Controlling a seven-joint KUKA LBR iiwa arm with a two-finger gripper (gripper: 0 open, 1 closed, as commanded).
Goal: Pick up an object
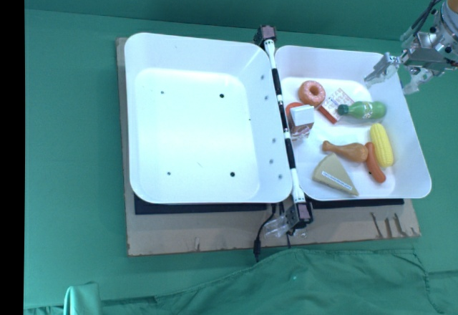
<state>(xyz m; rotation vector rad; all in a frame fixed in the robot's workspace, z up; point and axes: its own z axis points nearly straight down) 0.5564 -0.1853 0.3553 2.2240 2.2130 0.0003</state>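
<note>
poised at the far right corner of the right-hand shallow white plastic bin (418,163), above its rim: the grey metal two-finger gripper (401,77), fingers spread apart and gripping nothing. lying in that bin, all candidates for the pick: a ring-shaped orange toy doughnut (312,92), a small green plastic bottle (363,111) on its side, a yellow toy corn cob (381,145), a brown toy drumstick (346,151), a pale yellow cheese wedge (334,175), a slim orange toy carrot (375,167), a red and white box-like block (300,119) near the divider. beside it on the green-covered desk (71,127), the left-hand shallow white bin (139,49). judged as the approach step, nothing yet grasped. next called for: moving in over one item, likely the bottle as nearest, descending with fingers straddling it, then closing. risk: crowded neighbours, rounded shapes slipping free.
</note>
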